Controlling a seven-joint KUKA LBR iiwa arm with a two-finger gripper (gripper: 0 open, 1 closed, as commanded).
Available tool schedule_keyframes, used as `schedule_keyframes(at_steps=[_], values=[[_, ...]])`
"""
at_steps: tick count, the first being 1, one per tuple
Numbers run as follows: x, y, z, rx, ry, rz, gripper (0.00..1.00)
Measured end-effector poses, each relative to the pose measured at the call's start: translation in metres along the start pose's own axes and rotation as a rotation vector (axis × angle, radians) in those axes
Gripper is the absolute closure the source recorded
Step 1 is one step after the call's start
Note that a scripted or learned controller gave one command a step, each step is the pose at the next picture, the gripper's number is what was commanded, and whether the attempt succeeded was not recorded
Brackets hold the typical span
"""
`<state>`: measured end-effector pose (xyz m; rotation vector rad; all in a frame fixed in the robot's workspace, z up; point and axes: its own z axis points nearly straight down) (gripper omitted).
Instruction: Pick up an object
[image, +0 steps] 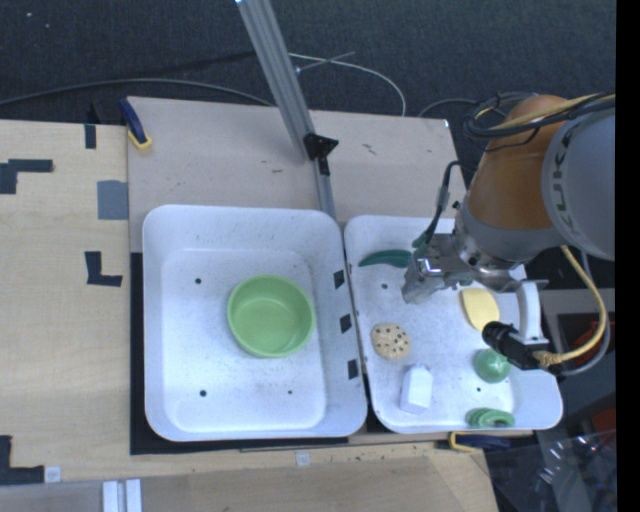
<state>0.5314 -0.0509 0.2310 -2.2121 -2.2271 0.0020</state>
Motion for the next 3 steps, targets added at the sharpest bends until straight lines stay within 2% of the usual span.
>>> schedule_keyframes(at_steps=[1, 2, 3], values=[[0.051, 0.013, -0.008, -0.002, 0.001, 0.0, 1.0], [0.099, 0.04, -0.003, -0.001, 0.0, 0.0, 1.0], [0.148, 0.051, 0.009, 0.0, -0.001, 0.001, 1.0]])
